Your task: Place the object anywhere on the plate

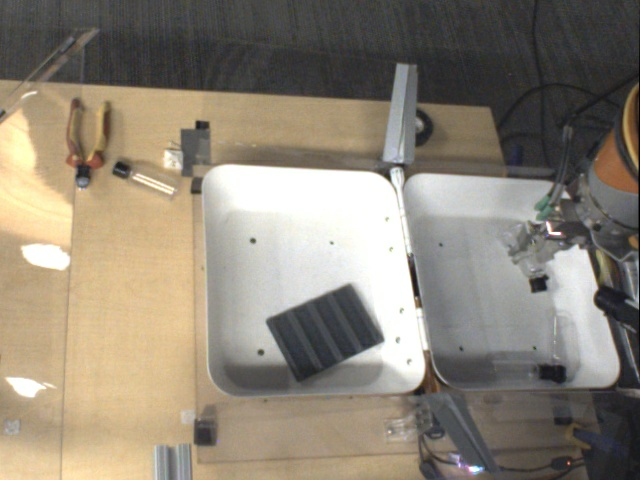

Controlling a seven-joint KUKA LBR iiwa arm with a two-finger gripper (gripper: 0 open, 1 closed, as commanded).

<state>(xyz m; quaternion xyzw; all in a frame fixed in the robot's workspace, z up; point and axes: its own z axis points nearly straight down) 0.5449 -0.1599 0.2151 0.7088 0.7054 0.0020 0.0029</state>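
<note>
Here a dark ribbed rectangular slab (325, 332) lies in the smooth white left bin (232, 268).

Two bins (300, 183), one ribbed block (325, 331)

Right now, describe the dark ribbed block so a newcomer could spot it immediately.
Find the two white bins side by side on the wooden bench and take the left bin. In its lower half, toward the front wall, lies the dark ribbed block, a flat charcoal rectangle turned at an angle. Its parallel ridges and dark colour stand out against the bin's white floor, and it is far larger than the bin's tiny dots.
</note>
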